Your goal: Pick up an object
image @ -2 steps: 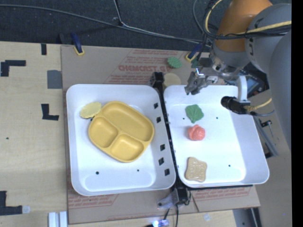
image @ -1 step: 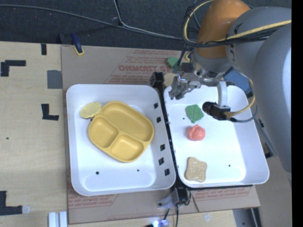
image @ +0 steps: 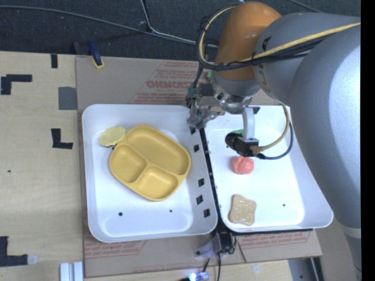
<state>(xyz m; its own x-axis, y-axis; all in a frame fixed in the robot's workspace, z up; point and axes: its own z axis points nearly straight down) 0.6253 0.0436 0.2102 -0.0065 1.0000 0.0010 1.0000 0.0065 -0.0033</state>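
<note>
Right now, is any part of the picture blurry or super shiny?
In the camera view, the big grey arm close to the lens looks soft and a bit blurry; its orange band has a pale sheen on top; the white bins are bright, without harsh glare; the yellow tray and pink lump look sharp, with faint shadows.

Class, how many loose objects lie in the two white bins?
4. Left bin: a yellow divided plate and a pale yellow disc at its upper-left edge. Right bin: a pink ball and, below it, a tan bread slice. The arm may hide others.
</note>
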